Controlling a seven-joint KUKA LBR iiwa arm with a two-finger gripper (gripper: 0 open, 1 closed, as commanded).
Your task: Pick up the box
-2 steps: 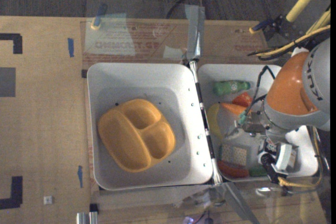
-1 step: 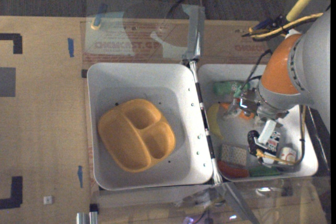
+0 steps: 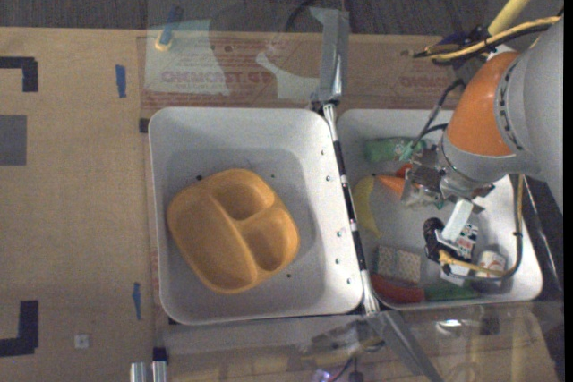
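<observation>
Over the bin on the camera's right [image 3: 528, 277] the arm [image 3: 483, 116] bends down, orange band above the wrist, and the gripper [image 3: 419, 190] hangs low among the clutter in the bin's far half. The wrist covers the claw from this angle, so I cannot tell whether it is wide or narrow, and I see nothing held in it. Just beside it lies an orange carrot-shaped toy [image 3: 391, 184], with a yellow banana-like piece [image 3: 363, 197] pushed against the wall by the divider and a green packet [image 3: 387, 148] in the far corner. The box [image 3: 398, 262], which I take to be the pale speckled flat block, lies apart from the gripper, toward the bin's near edge. A red piece [image 3: 398, 289] lies close along its near side and a green piece [image 3: 452, 291] lies further along that near edge. To my eye the claw is set nearer the carrot than the box, so I judge the pick not yet begun. The box lies flat, and the crowding red piece may leave little room on that side. The other bin [image 3: 179, 139] bears an orange divided plate [image 3: 233, 230], well clear of the work
</observation>
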